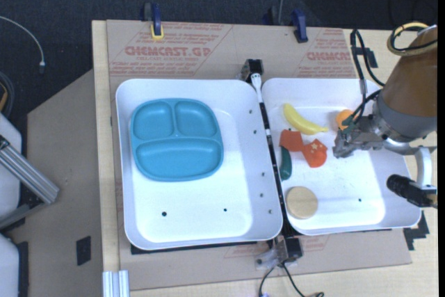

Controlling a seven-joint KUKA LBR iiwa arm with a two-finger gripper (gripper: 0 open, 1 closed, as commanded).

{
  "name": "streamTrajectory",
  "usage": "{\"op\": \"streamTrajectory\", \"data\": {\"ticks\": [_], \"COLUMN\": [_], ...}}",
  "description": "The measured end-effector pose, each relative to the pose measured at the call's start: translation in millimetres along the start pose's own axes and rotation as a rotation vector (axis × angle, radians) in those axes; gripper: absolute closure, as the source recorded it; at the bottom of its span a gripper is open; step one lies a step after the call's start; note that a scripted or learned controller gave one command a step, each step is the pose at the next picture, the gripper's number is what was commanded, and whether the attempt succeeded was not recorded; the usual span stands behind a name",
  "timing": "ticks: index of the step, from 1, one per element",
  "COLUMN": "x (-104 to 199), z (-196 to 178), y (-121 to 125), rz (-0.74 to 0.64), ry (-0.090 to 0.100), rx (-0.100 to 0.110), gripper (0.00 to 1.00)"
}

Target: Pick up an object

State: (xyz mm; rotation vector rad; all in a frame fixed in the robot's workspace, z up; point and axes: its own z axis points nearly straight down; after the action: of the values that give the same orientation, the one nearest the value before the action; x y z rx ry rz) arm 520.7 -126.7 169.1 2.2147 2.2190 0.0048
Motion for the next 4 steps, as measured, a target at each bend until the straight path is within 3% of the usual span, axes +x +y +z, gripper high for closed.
{"op": "streamTrajectory", "data": {"ticks": [1, 2, 4], "x": [0, 0, 109], "z": [-53, -35, -42], "y": [2, 1, 31], "rz": [0.001, 0.002, -0.002], "ry": [0.000, 0.003, 0.002], "rx": [0.000, 0.010, 0.004], "gripper": [1.00, 1.00, 1.00]}}
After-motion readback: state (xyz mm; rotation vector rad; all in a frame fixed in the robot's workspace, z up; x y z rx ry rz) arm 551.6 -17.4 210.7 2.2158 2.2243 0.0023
